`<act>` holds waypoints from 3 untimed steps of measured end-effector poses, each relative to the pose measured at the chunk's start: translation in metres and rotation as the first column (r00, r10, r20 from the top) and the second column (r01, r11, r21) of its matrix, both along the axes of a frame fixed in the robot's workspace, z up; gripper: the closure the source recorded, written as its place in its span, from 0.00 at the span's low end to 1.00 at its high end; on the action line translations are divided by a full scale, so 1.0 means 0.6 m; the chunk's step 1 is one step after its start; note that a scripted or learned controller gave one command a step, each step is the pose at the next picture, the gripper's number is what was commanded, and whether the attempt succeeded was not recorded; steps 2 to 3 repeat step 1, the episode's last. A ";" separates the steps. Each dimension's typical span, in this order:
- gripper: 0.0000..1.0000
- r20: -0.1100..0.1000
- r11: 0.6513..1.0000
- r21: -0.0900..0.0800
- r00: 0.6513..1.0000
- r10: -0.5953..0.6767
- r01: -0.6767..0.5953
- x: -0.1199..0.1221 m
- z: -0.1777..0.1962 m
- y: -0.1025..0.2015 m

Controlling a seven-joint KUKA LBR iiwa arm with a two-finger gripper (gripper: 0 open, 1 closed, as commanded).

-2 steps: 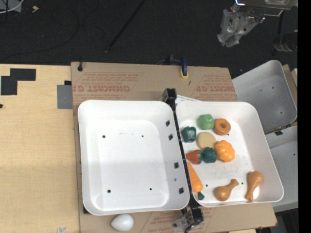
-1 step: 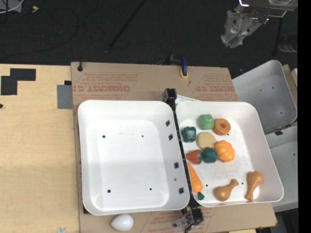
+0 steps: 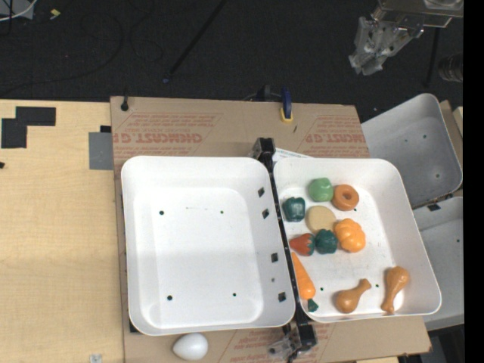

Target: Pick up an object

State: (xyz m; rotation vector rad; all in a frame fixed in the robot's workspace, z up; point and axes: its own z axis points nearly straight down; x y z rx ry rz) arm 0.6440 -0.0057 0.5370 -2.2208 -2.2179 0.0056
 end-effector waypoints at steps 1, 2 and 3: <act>1.00 0.000 1.000 0.000 1.000 0.000 0.000 0.000 0.000 -0.011; 1.00 0.000 1.000 0.000 1.000 0.000 0.000 0.000 0.000 -0.011; 1.00 0.000 1.000 0.000 1.000 0.000 0.000 0.000 0.000 -0.011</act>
